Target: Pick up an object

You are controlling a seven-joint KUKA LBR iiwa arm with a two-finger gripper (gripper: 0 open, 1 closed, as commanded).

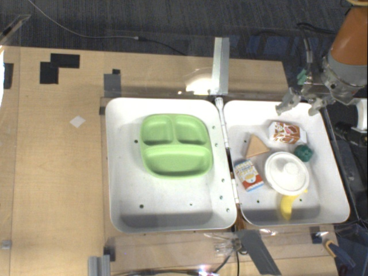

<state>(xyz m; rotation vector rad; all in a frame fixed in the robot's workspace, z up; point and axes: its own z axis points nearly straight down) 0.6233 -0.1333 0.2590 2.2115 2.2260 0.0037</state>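
Yellow banana-like toy (286, 207) at lower right of the right bin (339, 188) looks light, smooth, maybe slippery, best pinched across its middle; gripper (301, 103), fingers spread and holding nothing, hovers over bin's upper edge.

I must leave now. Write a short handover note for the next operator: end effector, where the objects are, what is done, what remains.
End effector: open, holding nothing, above the far edge of the right bin.
Right bin: white bowl, tan wedge, small carton, printed packet, green ball, yellow object.
Left bin: green divided plate.
Done: nothing picked yet.
Left: descend, grasp one object, lift.
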